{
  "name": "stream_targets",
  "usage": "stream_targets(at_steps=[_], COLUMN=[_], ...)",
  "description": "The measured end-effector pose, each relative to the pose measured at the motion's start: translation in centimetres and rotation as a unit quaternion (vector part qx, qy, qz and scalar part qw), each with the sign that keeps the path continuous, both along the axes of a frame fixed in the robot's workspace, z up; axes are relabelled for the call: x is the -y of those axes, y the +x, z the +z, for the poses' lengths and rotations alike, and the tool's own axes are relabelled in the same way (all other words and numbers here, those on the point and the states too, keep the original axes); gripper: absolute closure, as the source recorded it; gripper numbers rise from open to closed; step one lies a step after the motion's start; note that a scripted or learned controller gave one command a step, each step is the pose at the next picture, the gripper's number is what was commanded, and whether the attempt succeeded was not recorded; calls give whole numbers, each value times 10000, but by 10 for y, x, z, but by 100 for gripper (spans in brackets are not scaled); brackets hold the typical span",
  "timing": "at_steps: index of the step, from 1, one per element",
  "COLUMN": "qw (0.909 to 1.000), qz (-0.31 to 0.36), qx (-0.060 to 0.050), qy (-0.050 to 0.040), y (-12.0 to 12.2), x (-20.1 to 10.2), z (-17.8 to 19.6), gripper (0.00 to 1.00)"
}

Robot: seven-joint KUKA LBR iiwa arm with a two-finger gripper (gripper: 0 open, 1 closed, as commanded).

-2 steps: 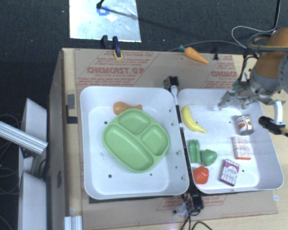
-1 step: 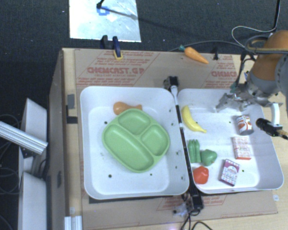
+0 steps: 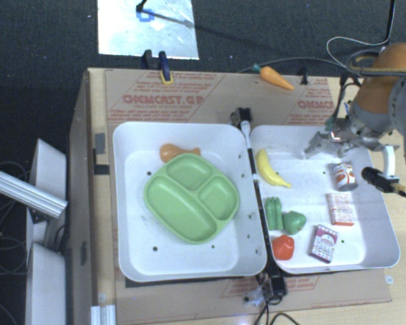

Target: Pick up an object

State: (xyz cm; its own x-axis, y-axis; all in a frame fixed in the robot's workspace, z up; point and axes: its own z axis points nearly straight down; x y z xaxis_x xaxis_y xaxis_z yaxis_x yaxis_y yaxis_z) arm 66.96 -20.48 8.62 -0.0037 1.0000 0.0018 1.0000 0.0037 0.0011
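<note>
My gripper (image 3: 330,145) hangs over the back of the right bin (image 3: 386,249), with its grey fingers spread open and nothing between them. A small red and white can (image 3: 343,175) stands just in front of it, to the right. A yellow banana (image 3: 271,169) lies to its left near the divider. Further forward are a green pepper (image 3: 283,217), a red tomato-like piece (image 3: 283,247), a pink and white box (image 3: 340,208) and a maroon box (image 3: 323,242).
In the left bin (image 3: 132,249) lies a green divided plate (image 3: 191,196), with an orange item (image 3: 170,152) partly hidden behind it. A toy carrot (image 3: 277,78) rests on the bench behind the bins. A black clamp (image 3: 242,117) sits at the divider's far end.
</note>
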Motion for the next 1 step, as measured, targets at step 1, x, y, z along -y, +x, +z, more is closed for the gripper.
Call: stream_targets(at_steps=[1], qw=[10000], qz=[3], qx=[-2], qy=[-2], y=[0], x=[0], z=[0], gripper=[0])
